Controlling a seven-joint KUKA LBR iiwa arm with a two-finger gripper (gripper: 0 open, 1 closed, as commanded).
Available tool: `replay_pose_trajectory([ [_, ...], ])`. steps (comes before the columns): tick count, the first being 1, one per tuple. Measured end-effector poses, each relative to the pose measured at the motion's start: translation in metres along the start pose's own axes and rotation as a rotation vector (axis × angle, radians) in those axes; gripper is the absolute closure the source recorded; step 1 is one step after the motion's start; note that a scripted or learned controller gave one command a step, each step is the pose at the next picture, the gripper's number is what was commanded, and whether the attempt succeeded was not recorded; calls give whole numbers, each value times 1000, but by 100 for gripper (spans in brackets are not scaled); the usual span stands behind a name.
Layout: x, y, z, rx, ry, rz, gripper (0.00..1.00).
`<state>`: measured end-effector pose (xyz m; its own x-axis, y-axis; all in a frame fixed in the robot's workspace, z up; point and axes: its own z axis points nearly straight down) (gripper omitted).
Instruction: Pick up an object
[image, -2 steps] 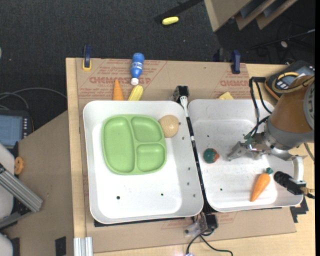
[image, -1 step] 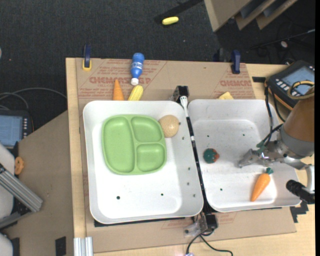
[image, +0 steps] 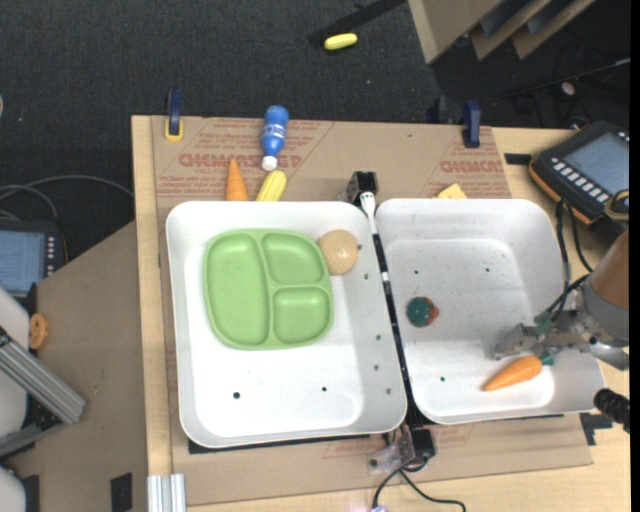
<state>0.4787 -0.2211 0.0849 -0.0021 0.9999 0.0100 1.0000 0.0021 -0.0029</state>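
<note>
Reaching in from the right, low over the right bin (image: 470, 215), with the tool (image: 522, 341) down at the near right part of its floor. Fingers too blurred against the white to read: cannot tell whether spread or closed, and nothing seen between them. Lying just near of the tool, an orange carrot (image: 514, 373), apparently touching or almost touching the fingertips, tip pointing left, flat on the bin floor; probably the thing aimed at, given how close the tool sits. Resting well to the left of it, near the bin's middle, a small green and red ball (image: 421, 312), free and unobstructed.

Sitting in the left bin (image: 190, 330), a green divided tray (image: 268, 288) with a tan round object (image: 339, 251) against its far right corner. Parked on the desk (image: 330, 140) beyond the bins, a small bottle (image: 273, 136), another carrot (image: 235, 182) and a yellow corn-like piece (image: 272, 186), out of play where they lie.
</note>
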Motion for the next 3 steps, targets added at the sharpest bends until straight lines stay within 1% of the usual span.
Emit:
replay_pose_trajectory([
  [1,53,68,0,-9,-11,-6,0],
  [2,136,128,1,-9,-9,-8,0],
  [3,114,193,-148,-24,-16,-1,0],
])
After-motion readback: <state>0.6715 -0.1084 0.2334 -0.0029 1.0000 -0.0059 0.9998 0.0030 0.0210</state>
